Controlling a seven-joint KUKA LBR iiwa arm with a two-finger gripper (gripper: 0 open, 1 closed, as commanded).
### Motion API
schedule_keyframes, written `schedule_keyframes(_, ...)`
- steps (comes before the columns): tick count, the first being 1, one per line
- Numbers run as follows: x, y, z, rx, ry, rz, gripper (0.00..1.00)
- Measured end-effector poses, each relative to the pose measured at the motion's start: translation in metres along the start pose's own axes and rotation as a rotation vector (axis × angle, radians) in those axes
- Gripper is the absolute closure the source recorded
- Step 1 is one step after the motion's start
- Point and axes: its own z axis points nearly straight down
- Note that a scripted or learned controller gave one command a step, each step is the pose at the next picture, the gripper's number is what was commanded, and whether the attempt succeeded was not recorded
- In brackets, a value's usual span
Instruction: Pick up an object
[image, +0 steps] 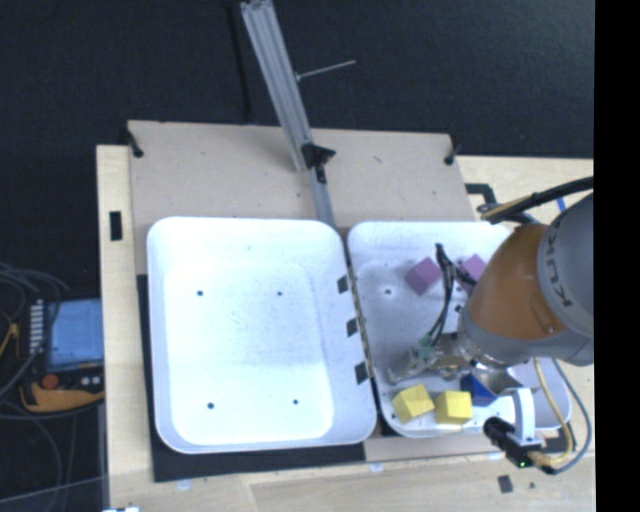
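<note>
The arm (530, 290), grey with its orange band, comes in from the right and hangs low over the right bin (385, 250), covering much of that bin's right half. The claw (425, 362) sits down inside the bin, near its lower middle, amid dark cables and metal parts. Cannot tell whether the claw is apart or together: its tips are too small and cluttered to resolve, and no object can be seen between them.

Objects in the right bin:
- Yellow block (412, 403), on the bin floor just below the claw, near the bin's front edge.
- Second yellow block (455, 405), just beside the first on its right; whether they touch cannot be resolved.
- Blue object (480, 388), partly hidden under the arm, just right of the second yellow block.
- Purple block (423, 275), toward the back of the bin, well apart from the yellow pair.
- Second purple block (473, 266), right of the first, partly cut off by the arm's orange band.

The left bin (245, 330) lies side by side with the right one on the worktop (220, 170). A slanted metal rail (290, 110) runs from the top of the view down to the gap between the bins.
</note>
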Motion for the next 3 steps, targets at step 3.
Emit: schedule_keyframes(3, 0.001, 0.01, -0.122, -0.005, -0.001, -0.005, 1.0)
